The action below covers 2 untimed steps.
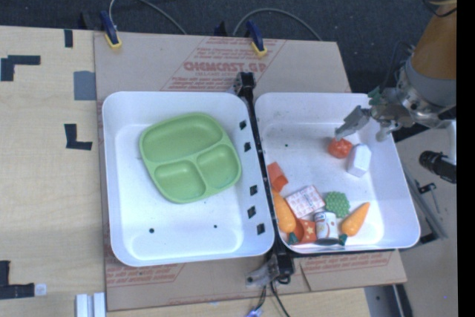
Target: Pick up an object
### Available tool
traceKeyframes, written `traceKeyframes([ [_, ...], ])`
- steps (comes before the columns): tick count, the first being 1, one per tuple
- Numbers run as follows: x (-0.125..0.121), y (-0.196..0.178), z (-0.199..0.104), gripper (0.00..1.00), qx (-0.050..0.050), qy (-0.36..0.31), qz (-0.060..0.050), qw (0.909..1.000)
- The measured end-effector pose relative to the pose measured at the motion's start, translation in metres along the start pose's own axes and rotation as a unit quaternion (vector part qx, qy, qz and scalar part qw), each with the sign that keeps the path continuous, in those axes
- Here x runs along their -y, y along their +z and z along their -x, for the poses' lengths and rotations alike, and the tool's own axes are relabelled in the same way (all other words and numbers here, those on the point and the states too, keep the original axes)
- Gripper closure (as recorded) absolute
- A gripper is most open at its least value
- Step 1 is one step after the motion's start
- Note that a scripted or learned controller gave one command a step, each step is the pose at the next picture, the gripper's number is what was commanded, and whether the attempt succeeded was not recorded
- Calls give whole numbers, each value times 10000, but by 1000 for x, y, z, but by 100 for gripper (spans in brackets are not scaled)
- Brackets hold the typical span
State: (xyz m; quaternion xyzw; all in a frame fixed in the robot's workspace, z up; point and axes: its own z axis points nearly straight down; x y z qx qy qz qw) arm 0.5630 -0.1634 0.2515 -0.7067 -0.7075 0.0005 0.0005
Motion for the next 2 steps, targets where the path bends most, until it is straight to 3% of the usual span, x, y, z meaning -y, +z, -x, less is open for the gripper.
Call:
traceKeyframes([
  [1, 56, 92, 21, 0, -4, 7, -10, 10000],
  [2, 75, 162, 14, 0, -5, -4, 55, 10000],
])
